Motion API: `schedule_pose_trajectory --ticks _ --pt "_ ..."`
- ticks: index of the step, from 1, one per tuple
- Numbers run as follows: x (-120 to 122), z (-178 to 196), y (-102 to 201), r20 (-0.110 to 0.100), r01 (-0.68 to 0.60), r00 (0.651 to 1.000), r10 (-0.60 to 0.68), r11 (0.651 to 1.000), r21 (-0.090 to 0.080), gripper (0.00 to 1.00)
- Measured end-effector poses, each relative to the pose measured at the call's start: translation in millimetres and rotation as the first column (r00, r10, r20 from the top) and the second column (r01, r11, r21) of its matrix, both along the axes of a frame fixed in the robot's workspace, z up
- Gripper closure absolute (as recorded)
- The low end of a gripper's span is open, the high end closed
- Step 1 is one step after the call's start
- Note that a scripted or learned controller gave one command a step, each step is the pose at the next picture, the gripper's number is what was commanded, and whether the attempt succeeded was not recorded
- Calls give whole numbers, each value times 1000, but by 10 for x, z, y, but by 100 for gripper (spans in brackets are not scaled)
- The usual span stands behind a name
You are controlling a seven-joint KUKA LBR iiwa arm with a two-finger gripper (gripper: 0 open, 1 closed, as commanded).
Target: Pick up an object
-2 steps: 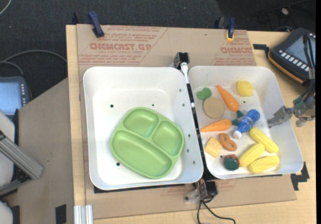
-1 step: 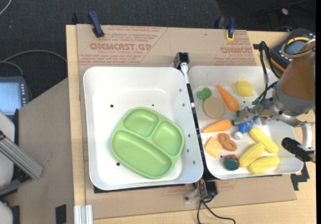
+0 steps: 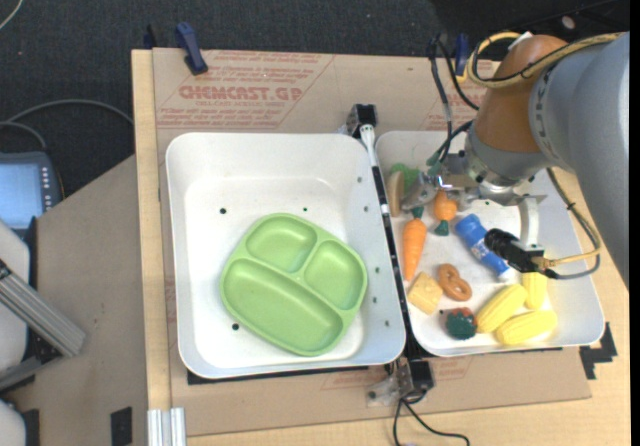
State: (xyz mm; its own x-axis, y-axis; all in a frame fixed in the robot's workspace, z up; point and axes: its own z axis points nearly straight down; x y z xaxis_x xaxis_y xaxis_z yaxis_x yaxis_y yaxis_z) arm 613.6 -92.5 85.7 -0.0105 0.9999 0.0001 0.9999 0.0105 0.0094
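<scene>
Two white bins sat side by side on the bench. The left bin (image 3: 190, 234) held a green divided plate (image 3: 293, 282), lying flat toward its lower half. The right bin (image 3: 590, 319) carried a scatter of toy food: a carrot (image 3: 412, 243) lay close to the wall shared with the left bin, a wedge of cheese (image 3: 425, 293) just below it, a pretzel (image 3: 454, 281) beside the cheese, a small dark red-and-green piece (image 3: 460, 323) near the front rim, and a bunch of yellow bananas (image 3: 517, 311) at the lower right. A blue bottle (image 3: 480, 243) lay tilted in the middle, and a small orange piece (image 3: 444, 205) sat just above the carrot. The gripper (image 3: 452, 186) hung over the upper part of the right bin, near the orange piece; I could not tell how its jaws stood.
</scene>
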Motion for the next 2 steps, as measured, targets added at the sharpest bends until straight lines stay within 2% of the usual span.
schedule_pose_trajectory --ticks 1,2 --pt "-38 98 -61 -5 9 1000 -9 1000 -2 100" --pt "-218 1053 634 1 3 1000 -3 1000 2 100"
